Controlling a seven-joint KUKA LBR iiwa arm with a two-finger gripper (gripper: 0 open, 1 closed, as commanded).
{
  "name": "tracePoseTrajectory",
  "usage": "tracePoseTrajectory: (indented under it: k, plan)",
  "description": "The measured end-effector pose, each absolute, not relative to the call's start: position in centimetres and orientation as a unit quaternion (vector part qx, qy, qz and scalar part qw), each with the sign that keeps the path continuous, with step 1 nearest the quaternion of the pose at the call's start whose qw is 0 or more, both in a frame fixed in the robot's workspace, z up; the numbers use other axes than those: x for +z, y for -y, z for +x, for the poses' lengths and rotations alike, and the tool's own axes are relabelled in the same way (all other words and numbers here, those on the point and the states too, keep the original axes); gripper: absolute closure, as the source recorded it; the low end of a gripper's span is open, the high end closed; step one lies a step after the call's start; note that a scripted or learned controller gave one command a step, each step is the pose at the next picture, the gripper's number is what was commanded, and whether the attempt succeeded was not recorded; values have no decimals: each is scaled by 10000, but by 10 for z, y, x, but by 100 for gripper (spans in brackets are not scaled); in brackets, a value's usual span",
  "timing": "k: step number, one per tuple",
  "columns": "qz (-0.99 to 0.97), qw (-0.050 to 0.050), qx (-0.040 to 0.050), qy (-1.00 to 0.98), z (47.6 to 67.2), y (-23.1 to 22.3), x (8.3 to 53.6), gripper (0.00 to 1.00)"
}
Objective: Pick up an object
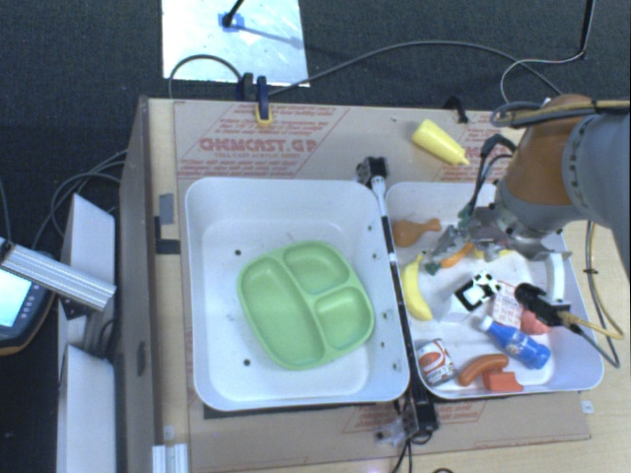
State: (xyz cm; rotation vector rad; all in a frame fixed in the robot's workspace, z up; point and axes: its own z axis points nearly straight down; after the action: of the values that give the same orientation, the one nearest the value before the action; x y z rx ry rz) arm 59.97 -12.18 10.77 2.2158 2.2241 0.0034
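My gripper hangs low over the upper left part of the right bin, on the grey arm with its orange band. Just under and beside it lies an orange carrot-like piece. A brown drumstick rests to its left, and a yellow banana lies along the bin's left wall. Nearer the front are a black-and-white checkered cube, a blue and white bottle, a red piece, a sausage and a small can.
The left bin holds a green divided plate. A yellow object lies on the bench behind the right bin. Cables run across the bench's back edge. A divider wall separates the two bins.
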Motion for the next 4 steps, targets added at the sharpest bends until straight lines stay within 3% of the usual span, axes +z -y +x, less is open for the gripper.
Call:
tracePoseTrajectory:
  k: [1, 2, 3, 4]
  plan:
    - [7066, 17, 8, -7076, 595, 134, 158, 0]
    - [7060, 35, 41, -7082, 597, 123, 90, 0]
    - [7071, 8, -2, -7071, 554, 154, 85, 0]
    - [7064, 26, 18, -7078, 556, 154, 96, 100]
